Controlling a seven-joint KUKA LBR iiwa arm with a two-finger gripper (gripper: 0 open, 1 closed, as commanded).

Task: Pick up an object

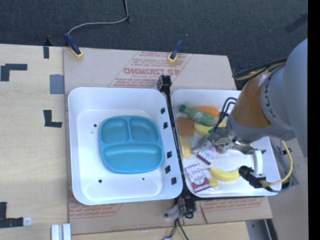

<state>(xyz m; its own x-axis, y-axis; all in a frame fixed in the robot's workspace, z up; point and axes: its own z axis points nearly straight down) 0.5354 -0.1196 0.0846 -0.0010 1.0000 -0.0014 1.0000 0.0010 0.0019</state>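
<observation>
My pincer [209,143] hangs low in the right bin [272,191] among crowded objects; whether it grips anything, I cannot tell. The nearby banana [225,174] could roll, spoiling my grasp.

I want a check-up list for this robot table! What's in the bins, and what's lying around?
Surface: cardboard sheet on a wooden bench, two white bins side by side.
Job's things: right bin holds a green bottle, a carrot, bananas and small packets.
Clutter: blue divided plate in the left bin.
Gripper: gripper low in the right bin among the toys; grasp not clear.
Cables: white cable on the floor, yellow cable on the arm.
Surroundings: dark carpet, two yellow clamps.
</observation>
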